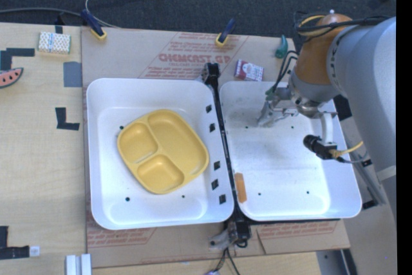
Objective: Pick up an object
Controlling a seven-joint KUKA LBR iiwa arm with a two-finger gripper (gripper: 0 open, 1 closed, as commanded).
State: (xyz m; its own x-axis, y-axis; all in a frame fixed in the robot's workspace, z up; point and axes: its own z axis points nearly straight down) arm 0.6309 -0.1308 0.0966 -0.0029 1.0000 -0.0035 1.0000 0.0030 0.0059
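A yellow divided plate (162, 150) lies in the left white bin (103, 203), slightly turned. A small orange object (240, 187) rests against the left wall of the right white bin (322, 206). My gripper (273, 114) hangs low over the upper middle of the right bin, well away from the orange object and to the right of the plate. Nothing shows under it but bare bin floor. The grey arm with its orange band (315, 61) reaches in from the right.
Behind the bins, a red-and-white packet (248, 70) lies on the cardboard, and a green clip (282, 46) and yellow clamps (225, 32) hold the cardboard's edge. A black divider (217, 138) runs between the bins. A small patterned block (54, 42) sits far left.
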